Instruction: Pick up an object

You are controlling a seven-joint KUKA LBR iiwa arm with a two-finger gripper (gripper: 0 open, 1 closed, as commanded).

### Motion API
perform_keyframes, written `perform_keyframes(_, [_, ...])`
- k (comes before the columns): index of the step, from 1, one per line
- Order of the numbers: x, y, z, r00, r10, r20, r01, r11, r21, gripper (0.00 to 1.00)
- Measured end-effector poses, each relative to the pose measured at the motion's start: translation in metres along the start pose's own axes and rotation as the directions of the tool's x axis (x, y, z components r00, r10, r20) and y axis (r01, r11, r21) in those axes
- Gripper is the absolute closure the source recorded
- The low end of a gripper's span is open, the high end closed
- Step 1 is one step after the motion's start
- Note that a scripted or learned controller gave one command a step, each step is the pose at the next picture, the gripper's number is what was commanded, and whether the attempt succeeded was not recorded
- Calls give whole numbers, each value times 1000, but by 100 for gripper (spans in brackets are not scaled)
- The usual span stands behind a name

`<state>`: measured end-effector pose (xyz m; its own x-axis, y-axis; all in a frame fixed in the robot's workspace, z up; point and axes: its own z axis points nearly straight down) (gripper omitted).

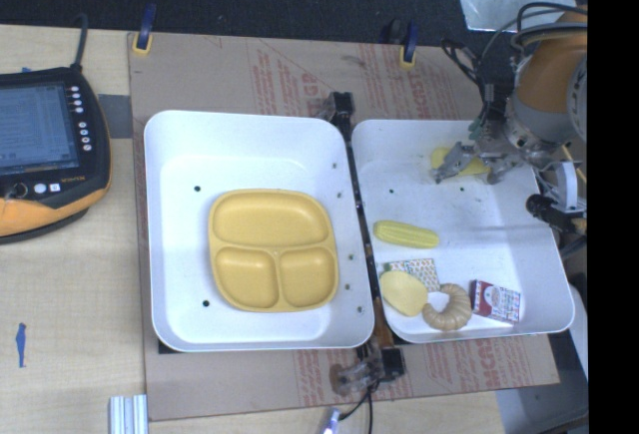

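Note:
My gripper (470, 168) hangs low over the back of the right bin (529, 252), its fingers spread open. A small yellow object (445, 157) lies just under and between the fingers, partly hidden by them. Nearer the front of that bin lie a yellow corn cob (405, 234), a pale yellow round piece (403, 292), a tan croissant-shaped piece (448, 308), a patterned card (420, 271) and a small red and white carton (496, 302).
The left bin (180, 163) holds a yellow three-compartment plate (272, 249). A tablet-style pendant (45, 148) lies on the bench at the far left. Blue clamps (144, 31) hold the cardboard at the back edge.

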<state>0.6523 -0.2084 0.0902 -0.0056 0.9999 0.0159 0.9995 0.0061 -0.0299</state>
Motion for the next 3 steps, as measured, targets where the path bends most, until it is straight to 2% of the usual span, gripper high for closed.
perform_keyframes(1, [6,-1,-1,1000,4,14,-4,1000,-6,0])
perform_keyframes(2, [15,0,-1,1000,5,17,-5,1000,-7,0])
perform_keyframes(3, [-2,3,-55,1000,3,15,-3,1000,-28,0])
